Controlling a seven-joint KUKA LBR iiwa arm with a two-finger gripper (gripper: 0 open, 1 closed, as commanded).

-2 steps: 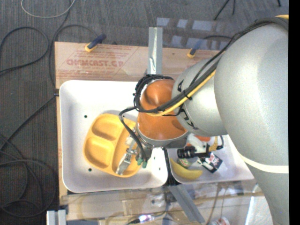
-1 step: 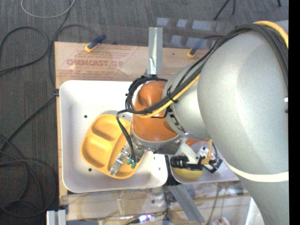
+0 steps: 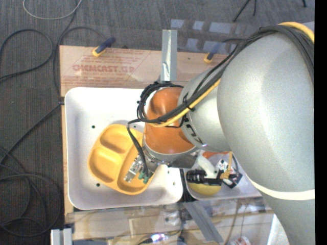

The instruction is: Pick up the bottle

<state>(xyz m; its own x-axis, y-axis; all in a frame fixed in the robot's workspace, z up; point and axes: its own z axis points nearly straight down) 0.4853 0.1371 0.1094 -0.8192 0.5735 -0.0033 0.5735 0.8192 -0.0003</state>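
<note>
Camera view shows you the gripper (image 3: pixel 137 170) low in the left bin (image 3: pixel 82 137) over the right compartment of a yellow divided tray (image 3: pixel 110 157), its opening not discernible, and you cannot make out the bottle with any certainty.

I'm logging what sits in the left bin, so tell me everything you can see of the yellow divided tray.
The yellow tray is a shallow, glossy, plastic-looking dish with rounded corners, split by a raised ridge into compartments. It lies tilted on the floor of the left white bin, turned askew to the walls. Its right end is hidden under the arm's orange wrist band, and the gripper hangs over its lower right part; contact cannot be judged.
</note>
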